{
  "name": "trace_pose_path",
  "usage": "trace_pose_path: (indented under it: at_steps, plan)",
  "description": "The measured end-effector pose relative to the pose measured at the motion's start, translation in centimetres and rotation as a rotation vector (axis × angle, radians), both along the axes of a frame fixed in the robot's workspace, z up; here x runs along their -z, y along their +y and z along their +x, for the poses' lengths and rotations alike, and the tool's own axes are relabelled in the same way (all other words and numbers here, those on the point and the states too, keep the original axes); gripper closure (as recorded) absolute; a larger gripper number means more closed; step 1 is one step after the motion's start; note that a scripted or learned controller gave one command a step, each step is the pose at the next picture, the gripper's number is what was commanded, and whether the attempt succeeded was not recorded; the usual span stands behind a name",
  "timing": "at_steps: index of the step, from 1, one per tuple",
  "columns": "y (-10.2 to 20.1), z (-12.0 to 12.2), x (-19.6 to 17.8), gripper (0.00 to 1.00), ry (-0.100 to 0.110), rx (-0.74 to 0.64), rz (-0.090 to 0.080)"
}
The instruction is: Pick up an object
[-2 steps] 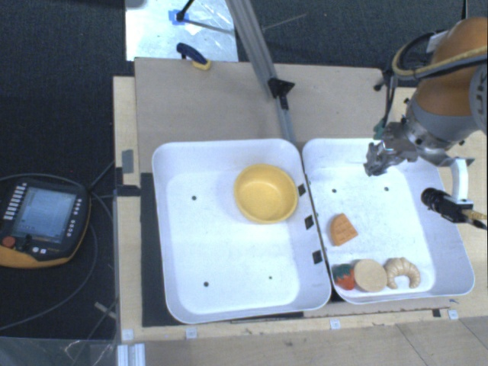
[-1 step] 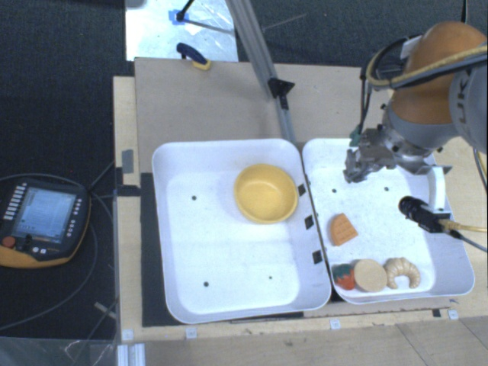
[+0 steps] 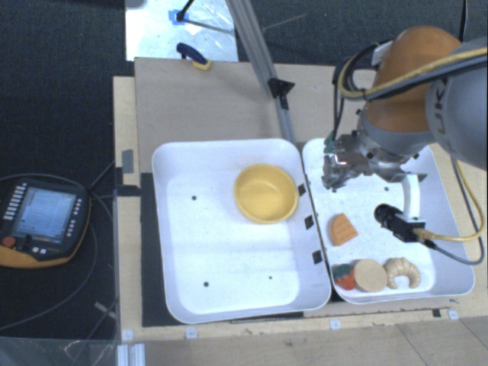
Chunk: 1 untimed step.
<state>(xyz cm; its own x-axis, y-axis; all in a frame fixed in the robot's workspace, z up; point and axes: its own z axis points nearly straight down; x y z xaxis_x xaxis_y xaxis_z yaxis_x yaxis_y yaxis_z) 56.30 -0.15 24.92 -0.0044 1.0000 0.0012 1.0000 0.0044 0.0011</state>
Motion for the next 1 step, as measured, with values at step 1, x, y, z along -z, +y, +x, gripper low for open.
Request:
trace_pose_path:
  at_steps: [1]
  plan:
    - [5.39, -1.14, -0.36, 1.0, 0.0, -0.001, 0.0]
